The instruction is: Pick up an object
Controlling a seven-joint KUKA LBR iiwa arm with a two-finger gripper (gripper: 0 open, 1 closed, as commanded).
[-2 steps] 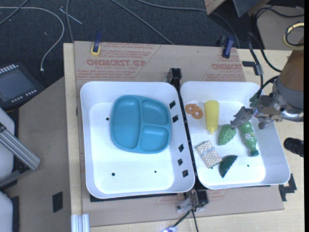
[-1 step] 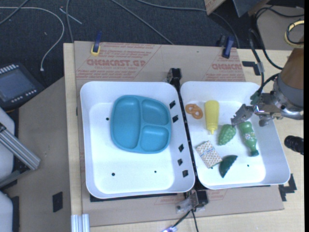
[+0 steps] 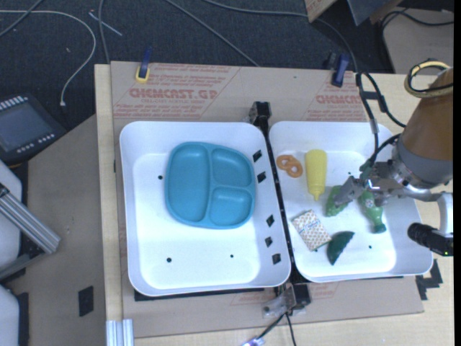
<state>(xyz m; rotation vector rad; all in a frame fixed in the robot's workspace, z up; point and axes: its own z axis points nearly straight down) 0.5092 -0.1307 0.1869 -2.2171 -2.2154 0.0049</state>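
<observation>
**Reaching into the right bin: approach stage of a pick**

Hovering over the right bin (image 3: 425, 265), the gripper (image 3: 360, 189) sat low among a cluster of small objects, with the grey arm (image 3: 425, 157) entering from the right edge of the camera view. The fingers could not be resolved against the clutter beneath them, so whether they were spread or closed could not be told, and no object was seen lifted clear of the bin floor. Candidate objects lay close by: a green item (image 3: 336, 202) just to the left of the tool, a second green item (image 3: 375, 215) just below it, a dark green wedge (image 3: 338, 245) nearer the front wall, a patterned white packet (image 3: 312, 229), a yellow bottle-like object (image 3: 315, 171) and an orange pretzel shape (image 3: 290, 166). The left bin (image 3: 144, 251) held a blue divided plate (image 3: 211, 184), well apart from the tool.

The step in hand was judged to be the descent or closing phase on one of the two green items, which appeared, though the view was poor here, to lie at or beside the fingertips. The next move called for a firm closure on a single item, then a straight lift; neighbouring objects so near risked a glancing or double contact.
</observation>
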